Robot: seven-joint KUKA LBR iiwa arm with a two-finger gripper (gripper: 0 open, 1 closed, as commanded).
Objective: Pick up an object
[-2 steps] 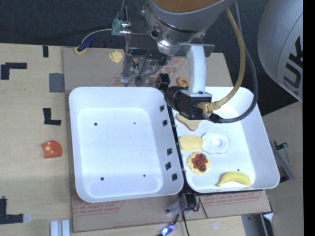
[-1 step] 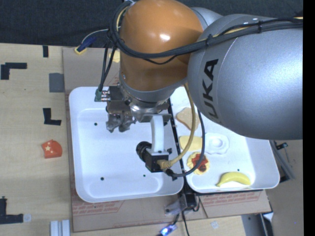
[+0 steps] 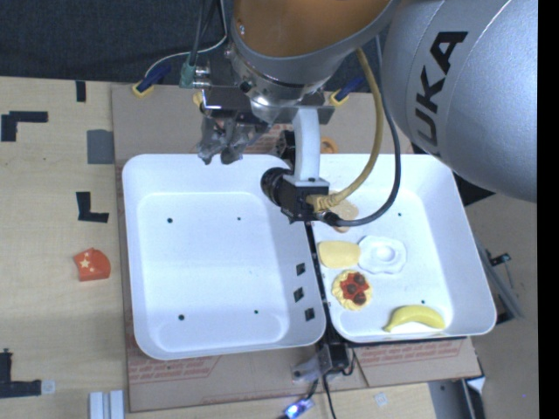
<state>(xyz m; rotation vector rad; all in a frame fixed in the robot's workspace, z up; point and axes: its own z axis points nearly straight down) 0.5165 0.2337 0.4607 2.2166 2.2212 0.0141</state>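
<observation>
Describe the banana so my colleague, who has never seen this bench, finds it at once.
Start at the right bin, the one holding the toy food. Go to its near edge, right of the round red-topped piece. The banana lies there: the curved, bright yellow piece, longer and thinner than the pale yellow lump and fried egg behind it.

the arm (image 3: 472,68) has a big smooth grey shell with dark letters "uka" printed on it, and a wide orange band (image 3: 301,11) above the wrist. a tan hose (image 3: 377,138) and a black cable (image 3: 397,160) curve down to a black fitting, and the claw (image 3: 220,151) is dark metal.
</observation>
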